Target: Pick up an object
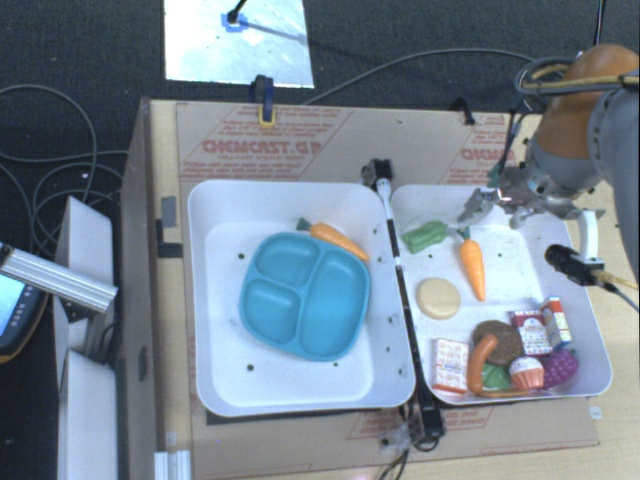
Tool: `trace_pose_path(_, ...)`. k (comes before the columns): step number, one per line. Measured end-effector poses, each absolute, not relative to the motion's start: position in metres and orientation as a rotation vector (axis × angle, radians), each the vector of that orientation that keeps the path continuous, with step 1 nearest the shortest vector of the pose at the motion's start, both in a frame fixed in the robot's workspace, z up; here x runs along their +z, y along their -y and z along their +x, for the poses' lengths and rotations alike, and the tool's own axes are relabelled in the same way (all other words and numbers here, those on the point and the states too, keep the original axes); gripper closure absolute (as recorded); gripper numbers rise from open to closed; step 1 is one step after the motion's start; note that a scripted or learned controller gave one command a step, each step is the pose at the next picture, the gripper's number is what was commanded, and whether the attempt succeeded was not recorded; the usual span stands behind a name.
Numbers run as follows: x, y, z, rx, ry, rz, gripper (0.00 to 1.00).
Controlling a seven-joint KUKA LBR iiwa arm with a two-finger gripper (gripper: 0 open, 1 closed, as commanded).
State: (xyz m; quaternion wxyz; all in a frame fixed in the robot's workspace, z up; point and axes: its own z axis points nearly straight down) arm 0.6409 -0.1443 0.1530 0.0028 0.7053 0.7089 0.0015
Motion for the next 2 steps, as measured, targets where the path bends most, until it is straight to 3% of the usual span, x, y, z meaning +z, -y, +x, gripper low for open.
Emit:
trace_pose_path(1,0.084,0.141,0.627,-0.001,-2.225,2.218,0.0)
trace_pose_path(2,0.096,0.141,0.628,0.002,-2.226,2.211,1.0)
